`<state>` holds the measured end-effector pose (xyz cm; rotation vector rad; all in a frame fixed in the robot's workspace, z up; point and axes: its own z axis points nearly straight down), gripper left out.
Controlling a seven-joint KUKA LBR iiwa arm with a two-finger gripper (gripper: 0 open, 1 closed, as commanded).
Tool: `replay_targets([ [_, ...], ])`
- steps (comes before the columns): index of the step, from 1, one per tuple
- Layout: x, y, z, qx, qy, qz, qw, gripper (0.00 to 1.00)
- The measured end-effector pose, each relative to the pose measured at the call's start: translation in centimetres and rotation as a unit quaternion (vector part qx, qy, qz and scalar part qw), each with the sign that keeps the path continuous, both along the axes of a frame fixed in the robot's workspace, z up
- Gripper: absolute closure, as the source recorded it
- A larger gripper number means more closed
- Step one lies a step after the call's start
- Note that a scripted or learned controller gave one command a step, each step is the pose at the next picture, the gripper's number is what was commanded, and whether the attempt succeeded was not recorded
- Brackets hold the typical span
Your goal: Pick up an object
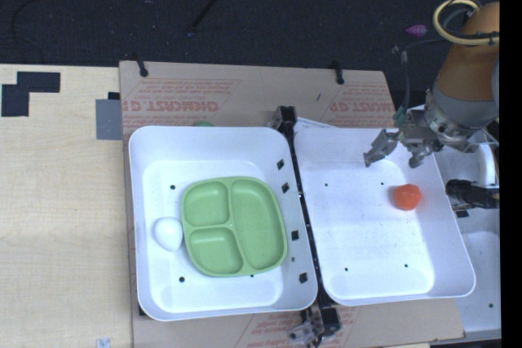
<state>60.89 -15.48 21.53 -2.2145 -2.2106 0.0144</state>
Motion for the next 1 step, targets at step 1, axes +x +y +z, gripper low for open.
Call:
replay_targets([
  [1,0.27,-0.01,0.82,-0.0013,-0.007,0.001,1.0,0.0],
])
